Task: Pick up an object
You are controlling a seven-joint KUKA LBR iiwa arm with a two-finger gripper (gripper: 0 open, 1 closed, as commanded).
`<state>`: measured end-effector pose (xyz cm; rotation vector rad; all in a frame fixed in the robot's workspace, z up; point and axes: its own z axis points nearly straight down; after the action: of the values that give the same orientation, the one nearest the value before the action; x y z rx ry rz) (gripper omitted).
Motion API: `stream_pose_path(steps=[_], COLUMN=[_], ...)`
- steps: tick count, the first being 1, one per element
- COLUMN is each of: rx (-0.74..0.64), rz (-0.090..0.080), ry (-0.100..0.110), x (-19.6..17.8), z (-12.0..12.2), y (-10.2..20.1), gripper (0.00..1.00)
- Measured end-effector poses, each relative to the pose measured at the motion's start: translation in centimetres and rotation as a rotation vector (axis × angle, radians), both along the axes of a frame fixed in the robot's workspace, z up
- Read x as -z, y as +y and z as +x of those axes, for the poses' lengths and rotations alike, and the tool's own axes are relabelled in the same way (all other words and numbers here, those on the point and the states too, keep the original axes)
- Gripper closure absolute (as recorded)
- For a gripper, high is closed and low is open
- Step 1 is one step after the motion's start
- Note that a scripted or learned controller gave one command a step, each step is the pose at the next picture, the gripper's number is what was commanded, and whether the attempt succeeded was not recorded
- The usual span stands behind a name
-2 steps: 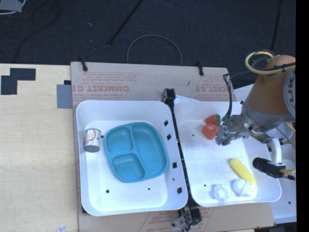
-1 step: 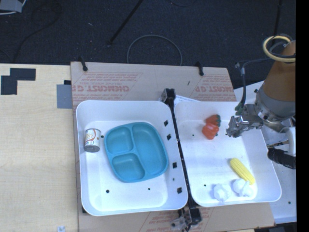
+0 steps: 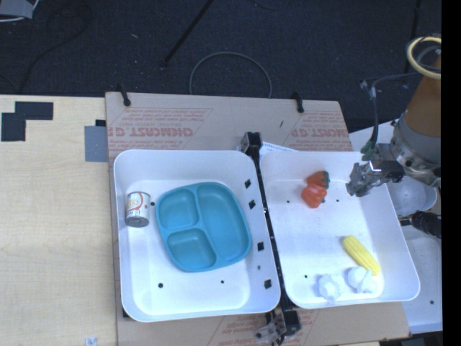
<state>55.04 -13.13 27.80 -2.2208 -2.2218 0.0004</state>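
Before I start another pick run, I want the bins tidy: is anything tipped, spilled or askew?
One thing: the small can in the left bin lies on its side beside the blue divided plate. The orange pepper, corn cob and two white lumps lie loose in the right bin, nothing spilled.

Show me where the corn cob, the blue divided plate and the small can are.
corn cob [image 3: 361, 254]: camera view, middle of the yellow cob, right bin.
blue divided plate [image 3: 204, 226]: camera view, central ridge between compartments, left bin.
small can [image 3: 137, 209]: camera view, its side label, left bin.
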Motion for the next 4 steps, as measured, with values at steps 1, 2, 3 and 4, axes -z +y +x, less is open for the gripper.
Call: stream_pose_path(steps=[1, 2, 3, 4], rx=[-0.002, -0.003, -0.001, -0.002], rz=[0.001, 0.001, 0.000, 0.000], ry=[0.003, 0.004, 0.005, 0.003], x=[1.7, 2.0, 3.1, 4.4], z=[2.0, 2.6, 3.0, 4.4], y=[5.0, 10.7, 15.4, 19.5], gripper=[1.00, 1.00, 1.00, 1.00])
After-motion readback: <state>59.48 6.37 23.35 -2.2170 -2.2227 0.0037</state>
